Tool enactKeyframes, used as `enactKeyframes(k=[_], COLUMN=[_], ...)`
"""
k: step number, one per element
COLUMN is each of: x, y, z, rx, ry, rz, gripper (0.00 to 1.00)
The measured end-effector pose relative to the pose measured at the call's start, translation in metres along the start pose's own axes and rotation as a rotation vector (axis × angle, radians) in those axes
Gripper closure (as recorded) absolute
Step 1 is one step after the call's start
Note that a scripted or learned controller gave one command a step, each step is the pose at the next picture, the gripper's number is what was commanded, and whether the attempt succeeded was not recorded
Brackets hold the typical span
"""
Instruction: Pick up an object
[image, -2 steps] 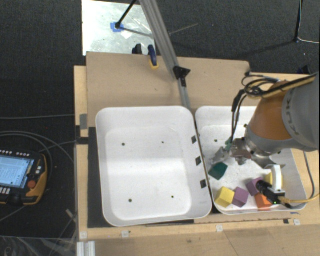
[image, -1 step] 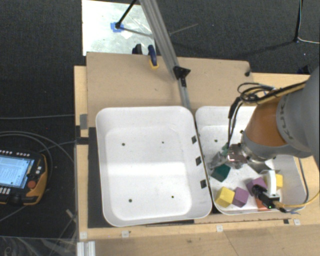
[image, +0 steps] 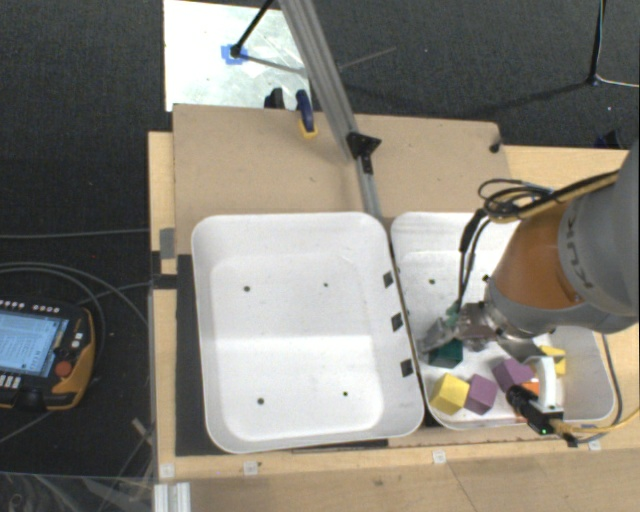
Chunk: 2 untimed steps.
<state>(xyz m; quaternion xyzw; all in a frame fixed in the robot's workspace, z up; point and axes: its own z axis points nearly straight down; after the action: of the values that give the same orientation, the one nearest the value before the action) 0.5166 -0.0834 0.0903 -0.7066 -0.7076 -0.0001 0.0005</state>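
Right bin (image: 425, 262), dark green block (image: 446, 352), small, angular

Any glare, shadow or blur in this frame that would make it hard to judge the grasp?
Camera view: lighting is even and soft, the left bin nearly blown out to flat white; the arm casts shadow over the end effector in the right bin, so its tip reads dark and slightly blurred beside the green block; the yellow block and purple block stay sharp.
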Motion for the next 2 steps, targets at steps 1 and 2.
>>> enactKeyframes(k=[1,2], x=[0.025,0.044], y=[0.009,-0.003], z=[-0.105,-0.1], rx=[-0.011,-0.001], ry=[-0.001,0.0], rz=[-0.006,-0.005], gripper=[0.0,0.0])
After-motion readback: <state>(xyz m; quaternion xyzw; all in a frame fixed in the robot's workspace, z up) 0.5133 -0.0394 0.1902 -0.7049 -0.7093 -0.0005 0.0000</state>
